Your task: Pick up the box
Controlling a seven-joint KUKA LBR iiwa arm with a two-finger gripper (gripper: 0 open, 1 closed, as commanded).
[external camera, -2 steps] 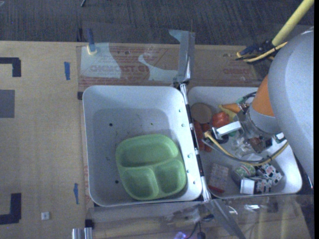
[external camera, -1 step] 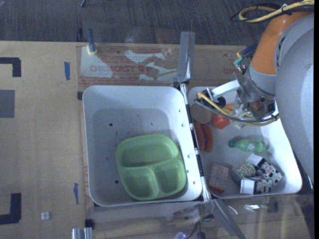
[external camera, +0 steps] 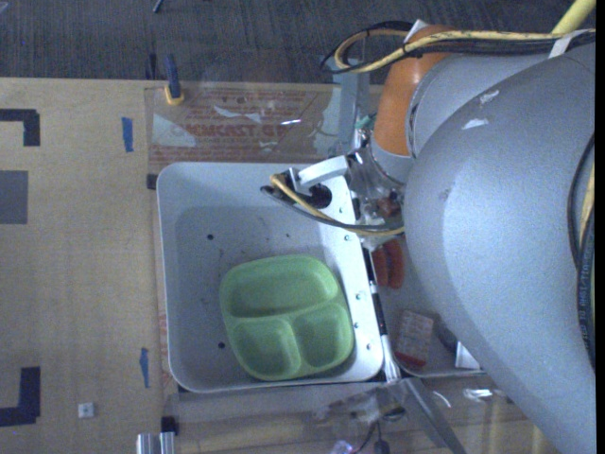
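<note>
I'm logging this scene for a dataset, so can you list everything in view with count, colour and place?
Bin: one, white, centre of the view, left of the pair.
Divided plate: one, green, three sections, lying in that bin's lower right part.
Second bin: one, white, to the right, mostly covered by the arm.
Box: one, reddish and white, in the second bin.
Reddish-orange item: one, in the second bin above the box; too hidden to name.
Bench: one, light wood with black and blue marks.
Arm: one, grey with orange band, from the right.
</note>
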